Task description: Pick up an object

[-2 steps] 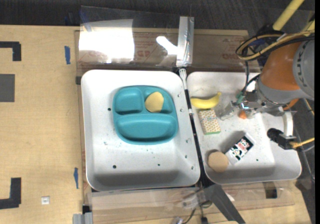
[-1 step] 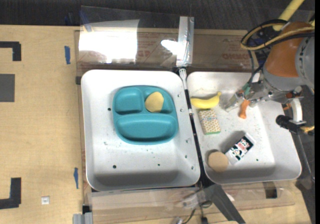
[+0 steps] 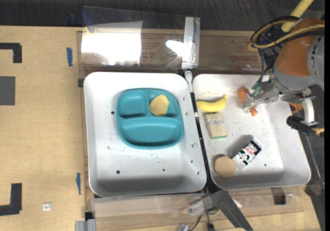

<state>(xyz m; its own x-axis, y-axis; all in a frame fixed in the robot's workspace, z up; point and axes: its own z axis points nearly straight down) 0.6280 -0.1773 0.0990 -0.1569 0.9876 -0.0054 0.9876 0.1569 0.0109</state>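
In the right bin [image 3: 294, 170], my gripper [image 3: 254, 99] is down near the bin's far right part, on the grey arm with its orange band [image 3: 294, 60]. An orange piece [image 3: 242, 93] lies just left of the gripper and a smaller orange bit [image 3: 253, 112] just below it. A yellow banana [image 3: 212, 104] lies at the bin's far left. Below the banana rests a pale speckled packet [image 3: 217, 125]. A black-and-white carton [image 3: 246, 153] and a round tan object [image 3: 224, 166] sit near the front.
The left bin [image 3: 98, 121] holds a teal divided plate [image 3: 149, 132] with a yellow-brown round object [image 3: 159, 105] in its upper right compartment. A clear plastic sheet [image 3: 139, 44] stands behind the bins. Cables [image 3: 268, 31] loop above the arm.
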